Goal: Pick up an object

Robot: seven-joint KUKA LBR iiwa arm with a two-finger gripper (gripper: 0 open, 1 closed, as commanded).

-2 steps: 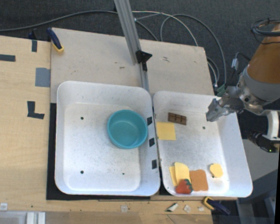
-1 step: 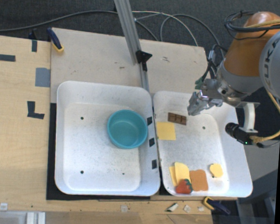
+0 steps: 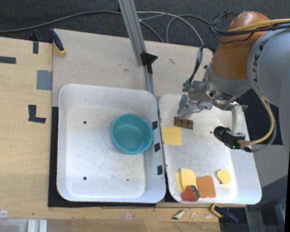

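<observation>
My gripper (image 3: 185, 112) hangs over the far left part of the right bin (image 3: 244, 193), directly above a small brown block (image 3: 183, 123). A pale yellow square (image 3: 172, 135) lies just in front of that block. Near the bin's front edge sit a yellow piece (image 3: 186, 177), an orange-brown slab (image 3: 206, 186), a red strawberry-like toy (image 3: 190, 193) and a small yellow lump (image 3: 224, 176). I see nothing between the fingers.
The left bin (image 3: 73, 132) holds a teal bowl (image 3: 131, 133). A grey metal pole (image 3: 136, 35) slants up from the bins' far edge. Cables run across the dark floor behind, and a black part of the arm (image 3: 228, 137) juts over the right bin.
</observation>
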